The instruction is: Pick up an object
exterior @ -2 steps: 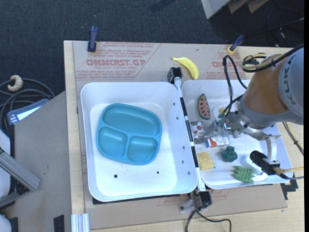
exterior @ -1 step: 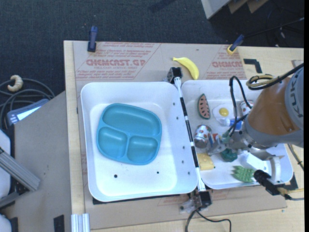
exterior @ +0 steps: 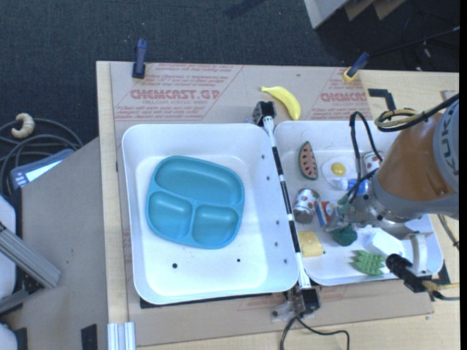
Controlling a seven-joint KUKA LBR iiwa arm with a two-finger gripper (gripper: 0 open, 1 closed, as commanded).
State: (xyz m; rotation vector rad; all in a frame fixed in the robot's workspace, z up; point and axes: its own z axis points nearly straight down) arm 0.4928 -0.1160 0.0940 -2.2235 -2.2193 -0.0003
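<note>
My gripper (exterior: 343, 222) is down in the right bin (exterior: 330, 270), near its middle, under the orange and grey wrist (exterior: 408, 168). A dark green object (exterior: 345, 235) lies directly below it, touching or nearly touching. A small printed can (exterior: 304, 205) lies just to its left. In front of the can sits a yellow cheese block (exterior: 311, 243), and a light green leafy toy (exterior: 368, 262) lies toward the front right. A watermelon slice (exterior: 309, 160) and a fried egg (exterior: 337, 170) sit toward the back of the bin.
The left bin (exterior: 133, 195) holds a blue divided plate (exterior: 195, 201). A yellow banana (exterior: 283, 100) lies on the board behind the bins. Clamps (exterior: 139, 57) stand at the board's back edge. Cables trail from the arm over the right bin's right side.
</note>
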